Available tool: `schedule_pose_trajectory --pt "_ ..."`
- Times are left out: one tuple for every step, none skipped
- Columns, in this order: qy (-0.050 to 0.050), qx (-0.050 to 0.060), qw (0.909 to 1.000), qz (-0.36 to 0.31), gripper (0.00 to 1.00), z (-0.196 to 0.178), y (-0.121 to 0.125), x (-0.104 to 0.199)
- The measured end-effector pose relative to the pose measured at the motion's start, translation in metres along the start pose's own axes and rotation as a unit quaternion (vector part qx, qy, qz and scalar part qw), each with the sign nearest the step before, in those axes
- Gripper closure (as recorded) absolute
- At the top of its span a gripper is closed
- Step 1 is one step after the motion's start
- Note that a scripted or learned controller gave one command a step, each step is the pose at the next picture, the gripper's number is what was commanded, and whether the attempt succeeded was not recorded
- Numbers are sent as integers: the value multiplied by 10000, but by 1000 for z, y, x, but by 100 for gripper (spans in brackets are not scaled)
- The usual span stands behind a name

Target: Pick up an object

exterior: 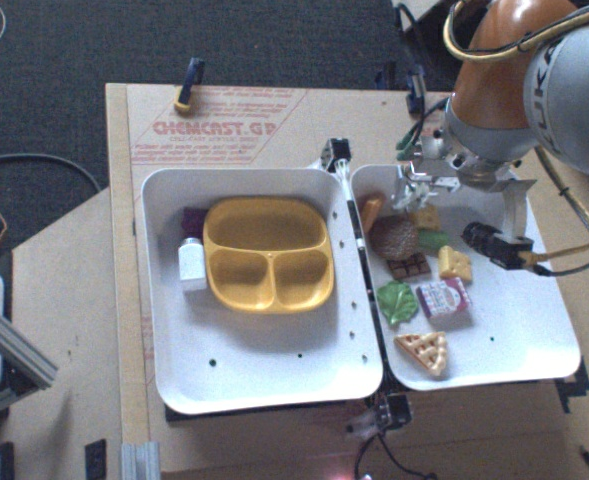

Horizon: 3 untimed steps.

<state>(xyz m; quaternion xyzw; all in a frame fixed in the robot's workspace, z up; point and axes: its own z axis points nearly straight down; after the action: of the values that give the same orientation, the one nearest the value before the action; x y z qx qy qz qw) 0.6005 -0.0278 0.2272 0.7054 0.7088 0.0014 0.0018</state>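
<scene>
- bench (224, 118) w/ red print along its top, carrying both bins side by side
- left bin (174, 368), white and shallow, big yellow divided tray (269, 253) sitting mid-bin
- right bin (534, 338), white too, toy food crowded toward its upper left
- arm (519, 58) reaching in from the right, orange band up top, wrist hanging over the right bin's upper part
- gripper (409, 196) low over the bin's top-left, just above the brown round piece; pincer state: can't tell from this angle
- brown round piece (392, 236) near the bin's left wall, orange bit (372, 211) just above-left of it
- pink-label packet (444, 298) mid-bin, green leaf (396, 303) touching its left side
- waffle wedge (422, 353) lowest of the lot, apart from the others
- yellow cheese block (455, 264) to the right, dark choc square (408, 265) under the brown piece
- white bottle (192, 263) by the tray's left edge in the left bin, purple thing (194, 220) just above it
</scene>
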Motion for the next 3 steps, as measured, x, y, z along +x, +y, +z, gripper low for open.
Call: schedule_pose_trajectory --pt "5 2 10000 1 100 4 14 38" --pt "-8 2 10000 18 100 12 23 31" --pt "-2 -5 10000 18 100 -8 25 31"
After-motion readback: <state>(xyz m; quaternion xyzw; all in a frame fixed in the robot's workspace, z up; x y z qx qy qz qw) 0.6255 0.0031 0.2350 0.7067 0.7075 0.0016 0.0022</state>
